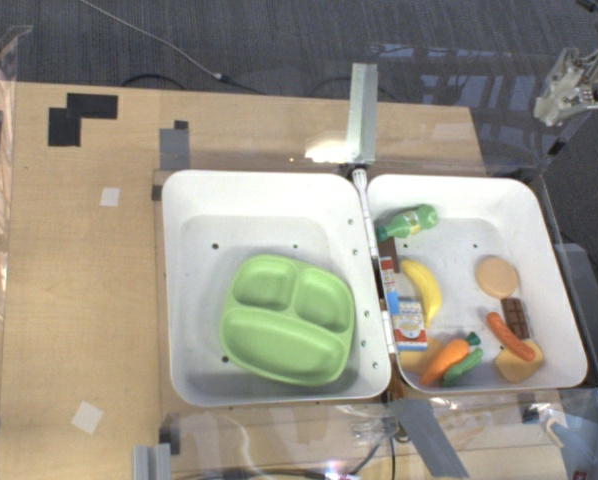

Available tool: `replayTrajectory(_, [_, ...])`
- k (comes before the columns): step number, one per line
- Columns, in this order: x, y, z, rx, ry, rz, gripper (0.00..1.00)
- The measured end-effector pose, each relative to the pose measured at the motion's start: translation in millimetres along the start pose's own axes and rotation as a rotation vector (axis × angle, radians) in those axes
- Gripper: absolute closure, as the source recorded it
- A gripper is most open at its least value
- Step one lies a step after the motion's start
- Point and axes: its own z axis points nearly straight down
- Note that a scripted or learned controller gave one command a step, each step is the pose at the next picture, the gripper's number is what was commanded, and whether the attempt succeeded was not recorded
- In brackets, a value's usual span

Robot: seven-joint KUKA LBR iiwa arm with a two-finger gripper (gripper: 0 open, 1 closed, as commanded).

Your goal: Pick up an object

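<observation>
The right bin holds several toy foods: a green bottle at the back left, a yellow banana, a small carton, an orange carrot with a green top, a round tan cookie, a chocolate bar, a red sausage and a tan bread piece. My gripper hangs at the top right, beyond the right bin's back right corner and well away from every object, with nothing in it.
A green divided plate lies in the left bin. A metal post stands behind the seam between the two bins. Clear panels edge the bench on the right.
</observation>
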Motion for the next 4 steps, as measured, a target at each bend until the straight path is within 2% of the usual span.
replayTrajectory(1, [53.2, -13.8, 22.9, -0.012, 0.069, 0.183, 1.00])
replayTrajectory(3, [46.3, -12.6, -5.9, -0.006, 0.044, 0.176, 1.00])
replayTrajectory(4, [16.5, -16.9, 18.5, -0.006, 0.068, 0.353, 1.00])
